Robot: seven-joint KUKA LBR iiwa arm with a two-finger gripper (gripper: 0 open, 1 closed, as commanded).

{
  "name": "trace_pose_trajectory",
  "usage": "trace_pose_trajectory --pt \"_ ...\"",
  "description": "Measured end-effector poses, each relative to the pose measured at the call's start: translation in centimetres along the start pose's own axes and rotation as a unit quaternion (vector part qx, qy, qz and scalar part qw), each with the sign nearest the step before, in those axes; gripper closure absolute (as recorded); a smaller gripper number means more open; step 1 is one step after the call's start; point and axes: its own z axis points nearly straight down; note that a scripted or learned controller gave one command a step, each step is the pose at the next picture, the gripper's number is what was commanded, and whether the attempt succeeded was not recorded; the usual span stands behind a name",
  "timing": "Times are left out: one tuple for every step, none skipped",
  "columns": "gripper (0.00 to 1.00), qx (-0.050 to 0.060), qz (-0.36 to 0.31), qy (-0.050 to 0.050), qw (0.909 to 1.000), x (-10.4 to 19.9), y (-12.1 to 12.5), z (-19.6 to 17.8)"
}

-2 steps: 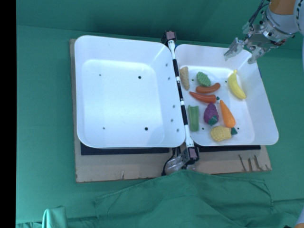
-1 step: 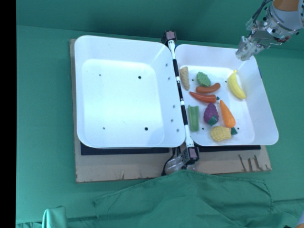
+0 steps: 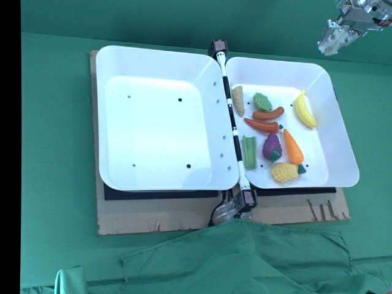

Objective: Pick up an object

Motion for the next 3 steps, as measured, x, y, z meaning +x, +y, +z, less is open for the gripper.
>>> trace_pose_trajectory --pt "1.00 0.007 0.002 0.001 1.0000 0.0 -2.1 2.2" --pt "1.00 0.003 0.001 0.001 1.0000 0.0 -2.7 0.0" --pt "1.00 0.009 0.002 0.002 1.0000 0.0 -4.9 7.4"
